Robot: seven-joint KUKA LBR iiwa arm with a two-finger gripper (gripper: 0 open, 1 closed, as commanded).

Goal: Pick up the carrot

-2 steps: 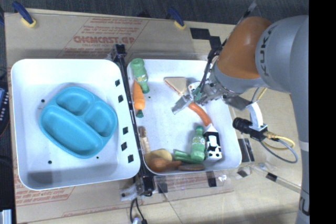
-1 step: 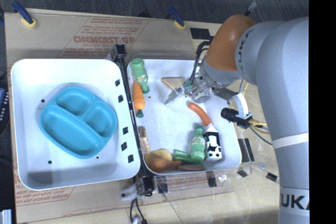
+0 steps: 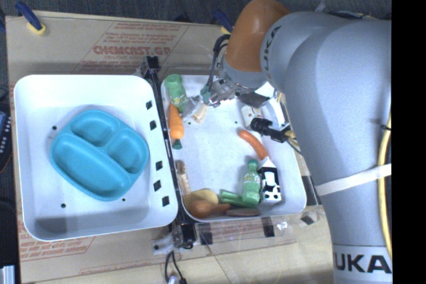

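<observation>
One carrot (image 3: 175,124) is lying against the left wall of the right bin (image 3: 216,156), long axis running up-down in my view, and I am seeing the pincer (image 3: 205,100) hovering just up-right of it, its opening impossible to tell.

The arm (image 3: 333,110) is built of thick, smooth, rounded grey segments with a soft sheen, and a glossy orange band (image 3: 256,33) wraps the domed joint above the wrist. A thin pale seam line curves across the widest grey segment near the lower right, and part of the maker's name, white letters reading "UKA" (image 3: 363,265), is printed on the segment at the bottom edge. Below the orange band the wrist narrows into darker hardware with a black cable looping at its side, ending in a small metallic pincer (image 3: 208,98).
</observation>
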